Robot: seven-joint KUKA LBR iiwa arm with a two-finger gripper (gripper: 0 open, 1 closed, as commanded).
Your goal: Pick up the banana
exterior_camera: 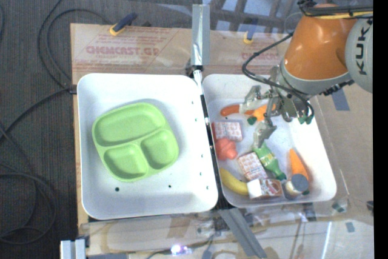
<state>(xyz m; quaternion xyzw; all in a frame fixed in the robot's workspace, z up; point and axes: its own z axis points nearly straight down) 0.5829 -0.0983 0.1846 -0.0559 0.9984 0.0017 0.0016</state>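
The banana [233,182] is yellow and lies along the front left part of the right bin [324,154], beside a red and white box [249,165]. My gripper [265,117] hangs under the orange wrist band over the back middle of that bin, above an orange piece [259,112]. It is well behind the banana and apart from it. Nothing is seen held.
The right bin also holds a red-orange item [230,110], a patterned packet [228,130], a pink lump [225,149], a green bottle [270,162], a carrot [297,164], a small can [298,184] and a white box [264,189]. A green sectioned plate [136,141] lies in the left bin [91,191].
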